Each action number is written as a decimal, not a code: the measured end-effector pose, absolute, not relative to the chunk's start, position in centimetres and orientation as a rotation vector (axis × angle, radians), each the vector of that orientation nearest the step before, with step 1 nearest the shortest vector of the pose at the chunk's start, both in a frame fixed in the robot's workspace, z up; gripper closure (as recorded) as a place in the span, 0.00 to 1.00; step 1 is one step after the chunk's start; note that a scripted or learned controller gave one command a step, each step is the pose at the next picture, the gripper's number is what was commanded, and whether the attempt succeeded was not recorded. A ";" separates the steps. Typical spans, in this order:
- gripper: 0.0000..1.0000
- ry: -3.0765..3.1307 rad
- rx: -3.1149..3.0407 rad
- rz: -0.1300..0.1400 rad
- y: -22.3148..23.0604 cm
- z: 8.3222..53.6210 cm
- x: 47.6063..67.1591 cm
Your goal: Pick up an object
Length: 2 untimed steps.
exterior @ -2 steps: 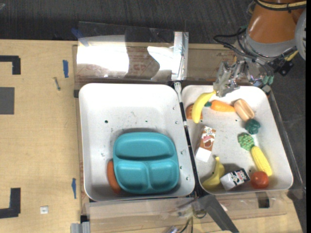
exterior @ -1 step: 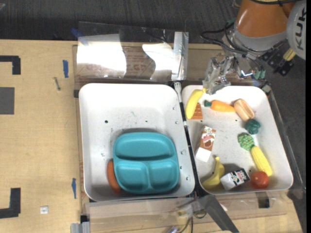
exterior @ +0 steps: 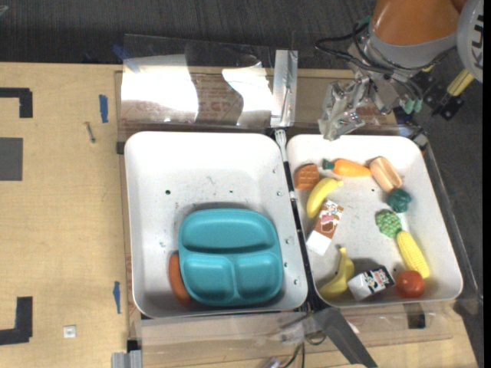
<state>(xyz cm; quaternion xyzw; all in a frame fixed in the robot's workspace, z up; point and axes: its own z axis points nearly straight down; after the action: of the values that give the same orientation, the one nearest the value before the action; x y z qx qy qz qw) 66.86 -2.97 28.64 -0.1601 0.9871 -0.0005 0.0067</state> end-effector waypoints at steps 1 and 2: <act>1.00 3.042 -0.766 -0.001 -7.5 26.9 66.8; 1.00 3.015 -0.835 -0.004 -6.6 29.0 66.9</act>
<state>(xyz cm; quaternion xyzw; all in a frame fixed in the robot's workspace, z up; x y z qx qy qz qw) 66.86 -6.60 28.99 -0.2668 0.9637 -0.0012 0.0065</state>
